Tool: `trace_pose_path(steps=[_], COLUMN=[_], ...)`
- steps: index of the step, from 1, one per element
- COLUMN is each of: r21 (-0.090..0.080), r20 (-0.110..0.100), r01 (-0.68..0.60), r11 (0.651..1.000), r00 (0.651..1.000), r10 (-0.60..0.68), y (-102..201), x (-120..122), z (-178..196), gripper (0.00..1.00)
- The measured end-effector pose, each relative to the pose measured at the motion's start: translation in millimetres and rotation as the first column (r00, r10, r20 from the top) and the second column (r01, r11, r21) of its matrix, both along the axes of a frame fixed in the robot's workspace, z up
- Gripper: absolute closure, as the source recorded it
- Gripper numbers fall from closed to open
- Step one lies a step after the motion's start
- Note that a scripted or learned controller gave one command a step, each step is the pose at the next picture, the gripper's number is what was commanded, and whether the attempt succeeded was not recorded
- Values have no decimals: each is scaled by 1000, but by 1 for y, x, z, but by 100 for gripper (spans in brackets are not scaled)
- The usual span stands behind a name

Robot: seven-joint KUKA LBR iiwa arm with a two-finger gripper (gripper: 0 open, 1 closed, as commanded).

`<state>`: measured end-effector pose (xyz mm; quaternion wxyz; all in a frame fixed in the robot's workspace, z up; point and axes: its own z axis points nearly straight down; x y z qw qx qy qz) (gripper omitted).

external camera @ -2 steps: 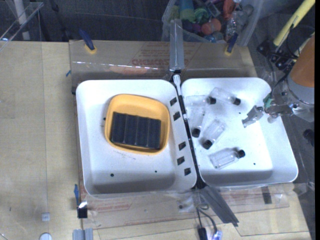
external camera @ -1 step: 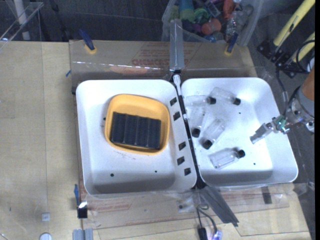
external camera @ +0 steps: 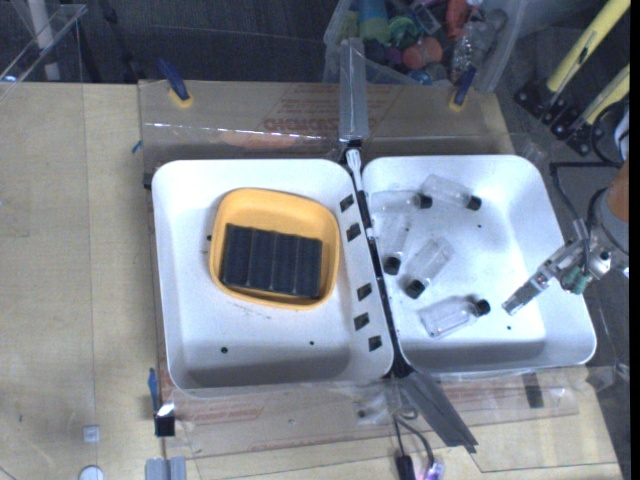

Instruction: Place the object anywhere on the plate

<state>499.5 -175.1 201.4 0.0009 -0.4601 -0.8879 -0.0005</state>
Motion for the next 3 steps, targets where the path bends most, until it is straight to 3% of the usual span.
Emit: trace_pose_path(steps=[1,2,3], r21=[0,0,-6], r20=[2,2,6], r01=[-261,-460,-661], r11=[965,888,750], r00=[965,888,750], r10=[261,460,661], y=[-11,-18,-13], x=[-12,-20,-12], z=[-6,-30,-1], gripper=[0,0,0])
